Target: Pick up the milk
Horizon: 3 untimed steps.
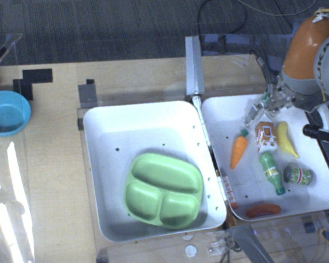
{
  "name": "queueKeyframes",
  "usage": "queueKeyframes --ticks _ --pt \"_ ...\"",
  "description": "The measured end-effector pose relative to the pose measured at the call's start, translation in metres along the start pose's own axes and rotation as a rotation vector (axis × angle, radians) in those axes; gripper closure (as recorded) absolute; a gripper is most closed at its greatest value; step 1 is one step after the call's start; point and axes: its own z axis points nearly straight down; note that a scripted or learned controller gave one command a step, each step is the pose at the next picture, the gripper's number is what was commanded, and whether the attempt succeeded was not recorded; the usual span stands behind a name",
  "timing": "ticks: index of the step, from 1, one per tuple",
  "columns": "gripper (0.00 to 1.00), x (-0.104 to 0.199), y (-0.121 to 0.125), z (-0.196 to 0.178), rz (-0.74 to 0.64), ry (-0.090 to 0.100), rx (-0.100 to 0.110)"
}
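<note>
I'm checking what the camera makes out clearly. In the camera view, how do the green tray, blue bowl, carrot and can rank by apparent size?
Largest to smallest:
1. Green tray
2. Blue bowl
3. Carrot
4. Can
The carrot is longer but thin and the can stubby, so those two are close; take that order loosely.
</note>
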Motion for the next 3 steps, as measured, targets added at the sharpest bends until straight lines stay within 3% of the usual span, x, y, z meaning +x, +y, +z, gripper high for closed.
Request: queueKeyframes --ticks 1,2,3 --pt "0.0 0.0 0.0 0.0 0.0 0.0 0.0" --pt "1.0 0.0 0.004 -0.014 -0.003 -0.007 -0.012" --pt "0.0 0.001 0.003 -0.014 -0.004 -0.004 -0.009"
